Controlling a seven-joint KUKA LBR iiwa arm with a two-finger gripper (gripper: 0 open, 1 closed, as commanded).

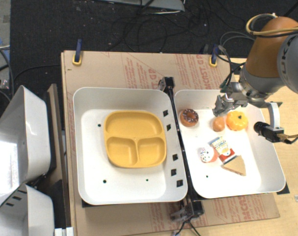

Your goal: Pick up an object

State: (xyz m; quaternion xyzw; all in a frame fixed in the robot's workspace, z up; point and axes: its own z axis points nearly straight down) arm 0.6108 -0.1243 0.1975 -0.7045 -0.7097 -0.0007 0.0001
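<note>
1. The tool (pixel 222 106) hangs over the right bin (pixel 266 181), just above a small orange ball (pixel 218 124). How far it is open cannot be told, and nothing shows in its grip.
2. The ball makes a fair landmark. A chocolate donut (pixel 189 117) lies to its left, a yellow-orange pumpkin-like toy (pixel 236 121) sits just beside it on the right, and a small carton (pixel 222 147), a white die (pixel 204 155) and a tan wedge (pixel 235 167) lie below it.
3. The likely step is a descent onto the ball. The arm should centre on it before lowering.
4. The pumpkin toy crowds one side, so the approach should keep clear of it or risk nudging both.
5. A yellow divided tray (pixel 135 137) sits in the left bin (pixel 90 132), well apart from the ball.
</note>
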